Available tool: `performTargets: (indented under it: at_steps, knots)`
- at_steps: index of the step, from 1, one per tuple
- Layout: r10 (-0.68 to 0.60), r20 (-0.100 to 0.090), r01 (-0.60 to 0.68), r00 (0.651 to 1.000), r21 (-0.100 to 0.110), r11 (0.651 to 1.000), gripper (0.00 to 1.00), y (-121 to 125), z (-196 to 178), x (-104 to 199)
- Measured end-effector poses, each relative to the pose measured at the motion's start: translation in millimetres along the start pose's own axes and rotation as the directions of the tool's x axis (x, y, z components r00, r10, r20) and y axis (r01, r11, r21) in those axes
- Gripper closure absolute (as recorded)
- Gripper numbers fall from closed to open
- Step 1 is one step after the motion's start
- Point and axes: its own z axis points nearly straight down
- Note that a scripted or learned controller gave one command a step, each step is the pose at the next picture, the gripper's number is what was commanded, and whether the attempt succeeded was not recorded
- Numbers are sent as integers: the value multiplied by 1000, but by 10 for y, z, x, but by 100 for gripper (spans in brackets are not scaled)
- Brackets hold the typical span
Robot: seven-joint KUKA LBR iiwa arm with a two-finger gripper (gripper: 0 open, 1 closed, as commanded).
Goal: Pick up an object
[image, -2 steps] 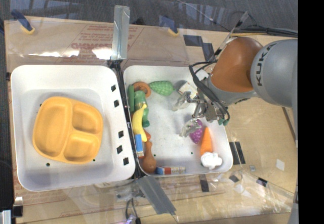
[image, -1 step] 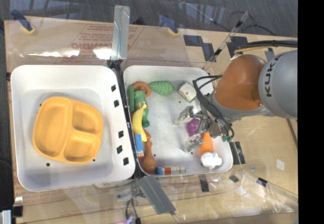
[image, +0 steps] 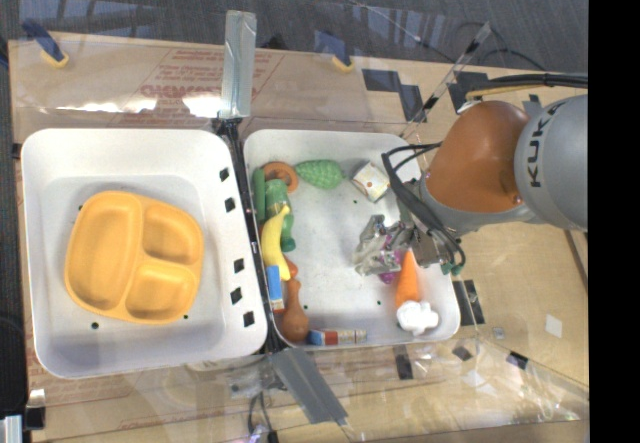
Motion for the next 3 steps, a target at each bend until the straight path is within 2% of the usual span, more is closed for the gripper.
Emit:
performTargets:
  at_steps: [1, 2, 3]
  knots:
    - [-128, 5, 128, 992, 4, 992, 100, -90, -1125, -703]
    - [-350, 1, 350, 937, 1, 937, 100, -126, -1398, -1245]
    - [-350, 0, 350, 937, 1, 937, 0, -128, -1394, -1243]
